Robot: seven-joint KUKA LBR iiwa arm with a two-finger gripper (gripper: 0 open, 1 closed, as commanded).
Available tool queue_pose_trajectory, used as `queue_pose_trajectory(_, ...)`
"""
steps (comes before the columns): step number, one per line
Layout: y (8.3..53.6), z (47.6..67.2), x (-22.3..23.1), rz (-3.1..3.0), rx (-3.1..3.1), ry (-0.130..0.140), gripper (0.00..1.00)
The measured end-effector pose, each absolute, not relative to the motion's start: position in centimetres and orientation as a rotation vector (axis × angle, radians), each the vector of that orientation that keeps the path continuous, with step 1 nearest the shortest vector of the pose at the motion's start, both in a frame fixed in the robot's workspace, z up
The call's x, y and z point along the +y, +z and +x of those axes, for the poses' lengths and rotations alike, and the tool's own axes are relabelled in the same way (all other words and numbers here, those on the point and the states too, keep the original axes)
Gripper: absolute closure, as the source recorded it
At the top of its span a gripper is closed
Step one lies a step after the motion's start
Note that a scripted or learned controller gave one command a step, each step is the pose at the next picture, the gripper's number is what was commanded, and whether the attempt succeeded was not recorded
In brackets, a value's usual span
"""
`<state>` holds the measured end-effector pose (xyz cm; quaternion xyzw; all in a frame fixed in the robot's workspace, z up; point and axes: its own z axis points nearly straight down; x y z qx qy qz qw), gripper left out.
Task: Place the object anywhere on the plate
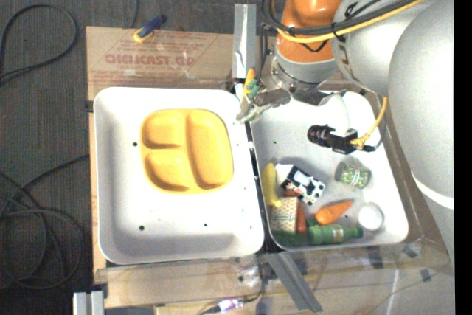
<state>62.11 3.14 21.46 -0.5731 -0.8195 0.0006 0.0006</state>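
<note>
A yellow plate (pixel 188 150) with three compartments lies in the left white bin (pixel 118 225), toward its upper middle. My gripper (pixel 249 105) hangs over the wall between the two bins, near their far ends, just right of the plate's upper right corner. A small green and yellow bit shows at the gripper's upper side; I cannot tell whether it is a held object. Several objects lie in the near part of the right bin (pixel 391 229): a yellow banana-shaped piece (pixel 271 184), a black and white item (pixel 305 184), an orange carrot (pixel 333 212) and a green bottle (pixel 333 234).
Also in the right bin are a clear greenish jar (pixel 352 174), a white round lid (pixel 370 217) and a small patterned box (pixel 284 216). A cardboard sheet (pixel 158 59) with a blue and yellow marker (pixel 150 27) lies behind the left bin. The arm's body covers the upper right.
</note>
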Motion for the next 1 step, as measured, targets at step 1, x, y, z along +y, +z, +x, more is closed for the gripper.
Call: queue_pose_trajectory(1,21.47,62.12,3.13,-1.800,-2.573,0.001,0.00)
